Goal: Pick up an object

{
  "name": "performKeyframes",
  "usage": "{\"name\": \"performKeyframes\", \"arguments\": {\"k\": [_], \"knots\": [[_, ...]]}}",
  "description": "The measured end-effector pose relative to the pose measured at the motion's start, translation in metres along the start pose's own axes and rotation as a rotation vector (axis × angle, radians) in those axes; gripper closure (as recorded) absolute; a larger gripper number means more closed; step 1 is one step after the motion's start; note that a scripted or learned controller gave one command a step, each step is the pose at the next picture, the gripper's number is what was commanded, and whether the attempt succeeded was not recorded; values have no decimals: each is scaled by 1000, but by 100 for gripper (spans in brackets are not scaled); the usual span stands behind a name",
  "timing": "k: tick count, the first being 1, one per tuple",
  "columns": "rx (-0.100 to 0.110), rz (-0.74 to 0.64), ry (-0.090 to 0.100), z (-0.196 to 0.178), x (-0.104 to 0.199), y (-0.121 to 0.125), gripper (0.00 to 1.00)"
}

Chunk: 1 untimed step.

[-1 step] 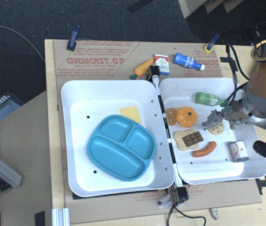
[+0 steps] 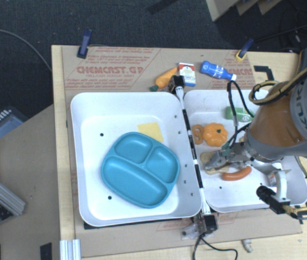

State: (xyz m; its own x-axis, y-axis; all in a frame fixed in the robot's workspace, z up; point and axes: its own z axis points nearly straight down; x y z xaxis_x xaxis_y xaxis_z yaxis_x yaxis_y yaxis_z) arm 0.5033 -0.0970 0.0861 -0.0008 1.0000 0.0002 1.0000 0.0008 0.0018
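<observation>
A tan cardboard-covered bench (image 2: 115, 64) with red printed lettering stands on dark carpet, and two blue clamps (image 2: 84, 43) pin its far edge. On the board behind the bins lie a small red and white carton (image 2: 186, 73), an orange toy piece (image 2: 166, 78) and a blue and white tube-shaped bottle (image 2: 216, 70).

The left shallow white bin (image 2: 83, 118) holds a blue divided plastic plate (image 2: 140, 168) with three compartments; a pale yellow flat slice (image 2: 151, 130) lies just beyond the plate's far edge.

The right shallow white bin (image 2: 235, 202) holds a round orange pumpkin-like toy (image 2: 215, 134), a small orange-brown ring-shaped piece (image 2: 197, 132) touching its left side, a green block (image 2: 237, 113) near the far wall, and a reddish sausage-shaped toy (image 2: 235, 174) lying flat toward the near side.

The grey arm with its orange band (image 2: 275, 126) reaches in from the right, and its two-finger gripper (image 2: 217, 159) sits low in the right bin, just left of the sausage and below the pumpkin. Whether the gripper is parted or clenched cannot be told; a greyish shape at its tip is too blurred to identify.
</observation>
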Motion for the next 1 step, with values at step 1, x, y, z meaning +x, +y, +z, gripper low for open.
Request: {"name": "performKeyframes", "arguments": {"k": [1], "knots": [[-4, 1, -1, -10, 0, 1, 100]]}}
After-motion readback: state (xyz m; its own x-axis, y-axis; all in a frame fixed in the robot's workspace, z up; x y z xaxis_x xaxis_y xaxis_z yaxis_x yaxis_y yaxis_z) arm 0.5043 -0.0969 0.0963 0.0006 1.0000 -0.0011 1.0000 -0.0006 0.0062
